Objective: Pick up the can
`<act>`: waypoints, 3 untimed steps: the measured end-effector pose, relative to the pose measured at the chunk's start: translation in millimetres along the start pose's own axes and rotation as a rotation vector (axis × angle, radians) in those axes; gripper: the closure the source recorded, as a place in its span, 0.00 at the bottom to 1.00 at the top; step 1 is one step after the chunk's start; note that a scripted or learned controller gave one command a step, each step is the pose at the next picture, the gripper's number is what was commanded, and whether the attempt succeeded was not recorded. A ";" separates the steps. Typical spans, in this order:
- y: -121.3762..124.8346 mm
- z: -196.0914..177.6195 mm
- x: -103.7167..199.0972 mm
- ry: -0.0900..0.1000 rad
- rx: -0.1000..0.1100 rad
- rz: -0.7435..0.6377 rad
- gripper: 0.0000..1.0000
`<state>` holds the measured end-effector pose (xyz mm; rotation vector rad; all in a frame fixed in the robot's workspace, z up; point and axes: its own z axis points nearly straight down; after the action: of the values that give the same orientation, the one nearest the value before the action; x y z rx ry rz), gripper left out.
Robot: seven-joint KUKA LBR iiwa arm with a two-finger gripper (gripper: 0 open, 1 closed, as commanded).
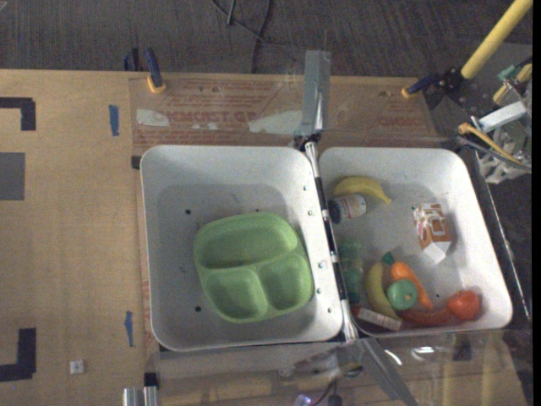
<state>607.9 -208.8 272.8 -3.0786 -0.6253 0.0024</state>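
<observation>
Descend onto the small white-labelled can (350, 207) lying on its side under the yellow banana (362, 188), close across its width, avoiding the bin wall; state of the jaws: cannot tell.

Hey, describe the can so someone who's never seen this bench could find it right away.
Look in the right bin, at its upper left corner beside the divider. Just below the banana lies the can on its side, small with a white label, the one cylinder among the toy food.
</observation>
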 end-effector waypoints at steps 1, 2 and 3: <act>6.4 -43.4 -20.0 0.001 -0.001 -0.088 1.00; -1.7 -163.0 56.3 0.001 -0.002 -0.440 1.00; 18.5 -163.2 34.8 0.000 -0.001 -0.827 1.00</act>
<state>647.4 -212.2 436.0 -2.5675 -1.8100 0.0021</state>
